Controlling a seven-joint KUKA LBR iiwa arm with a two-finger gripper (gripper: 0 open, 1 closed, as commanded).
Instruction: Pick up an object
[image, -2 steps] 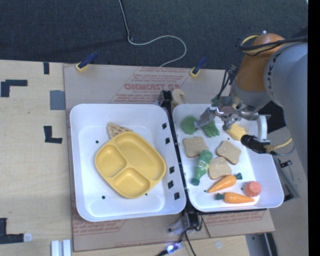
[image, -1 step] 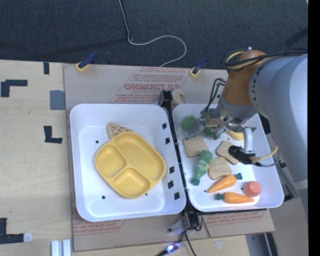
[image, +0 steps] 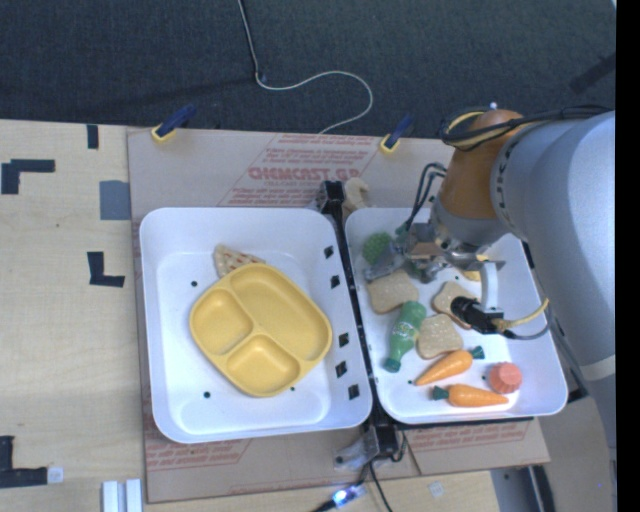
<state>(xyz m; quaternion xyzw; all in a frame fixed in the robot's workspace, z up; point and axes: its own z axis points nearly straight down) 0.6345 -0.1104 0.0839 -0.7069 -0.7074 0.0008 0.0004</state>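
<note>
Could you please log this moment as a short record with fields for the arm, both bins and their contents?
arm: reaches in from the right, gripper low over the right bin's far part
left bin: yellow divided tray, a waffle-like piece at its far edge
right bin: green bottle, two carrots, bread slices, green leafy piece
held: cannot tell

The grey arm (image: 560, 210) enters from three o'clock — orange-banded wrist bent down, gripper (image: 415, 262) pointing toward nine o'clock.
</note>
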